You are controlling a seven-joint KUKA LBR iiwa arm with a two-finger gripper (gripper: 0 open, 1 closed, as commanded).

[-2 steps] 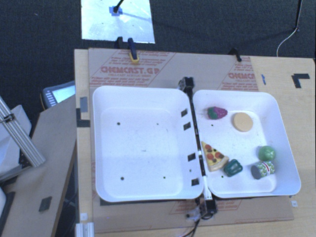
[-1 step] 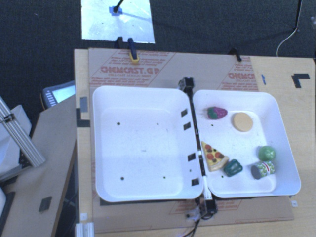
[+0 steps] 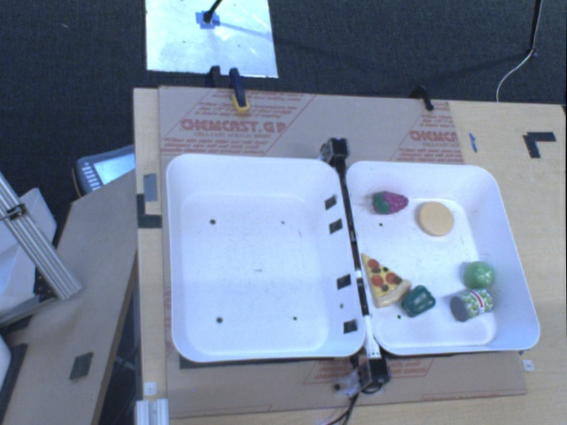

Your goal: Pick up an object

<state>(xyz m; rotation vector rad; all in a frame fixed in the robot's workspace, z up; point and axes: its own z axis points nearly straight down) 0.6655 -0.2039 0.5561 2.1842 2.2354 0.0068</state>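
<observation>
Small toys in the right bin (image 3: 509,237): flat pizza slice (image 3: 384,280) by the inner edge, dark green lump (image 3: 418,300) touching it, green ball (image 3: 478,275) and can (image 3: 471,305) near the near right corner, tan disc (image 3: 435,219) and a purple fruit (image 3: 389,203), perhaps a berry, toward the far edge. Probably light, stiff, smooth plastic; best pinched across the ball or the can's sides, not the low slice. Cannot tell the gripper's state.
</observation>
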